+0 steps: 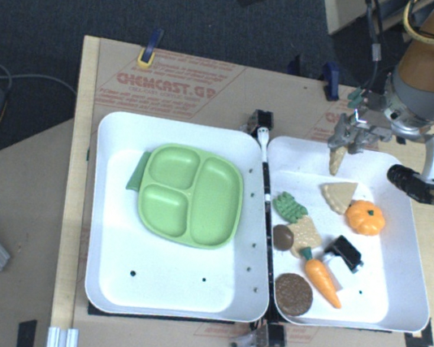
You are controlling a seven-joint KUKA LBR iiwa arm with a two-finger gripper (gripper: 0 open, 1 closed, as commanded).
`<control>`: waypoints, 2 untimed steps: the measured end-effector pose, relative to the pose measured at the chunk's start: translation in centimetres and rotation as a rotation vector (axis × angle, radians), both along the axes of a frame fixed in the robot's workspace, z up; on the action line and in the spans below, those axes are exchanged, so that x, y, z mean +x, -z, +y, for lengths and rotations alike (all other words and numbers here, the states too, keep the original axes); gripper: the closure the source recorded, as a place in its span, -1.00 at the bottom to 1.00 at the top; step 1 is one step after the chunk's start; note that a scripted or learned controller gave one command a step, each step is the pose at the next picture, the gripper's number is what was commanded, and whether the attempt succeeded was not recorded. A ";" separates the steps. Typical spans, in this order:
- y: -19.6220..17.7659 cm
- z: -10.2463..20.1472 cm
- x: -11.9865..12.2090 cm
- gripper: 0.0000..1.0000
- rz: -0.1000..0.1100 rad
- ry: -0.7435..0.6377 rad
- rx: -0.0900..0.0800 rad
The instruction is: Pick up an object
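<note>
Right bin, nearest edge: brown disc, toy carrot, black block; farther in, orange pumpkin and tan wedge. The lift should go straight up, clear of the bin's rim, judging by the crowding. Farthest, the gripper is closed on a small tan piece, raised over the bin's far end.
</note>
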State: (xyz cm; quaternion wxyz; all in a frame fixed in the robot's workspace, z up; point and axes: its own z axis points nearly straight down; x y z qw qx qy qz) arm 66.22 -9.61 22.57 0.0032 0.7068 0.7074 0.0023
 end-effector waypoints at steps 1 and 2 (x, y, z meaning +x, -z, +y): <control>1.1 0.5 -5.3 1.00 0.014 0.003 0.002; 0.5 2.0 -10.2 1.00 0.012 0.002 0.003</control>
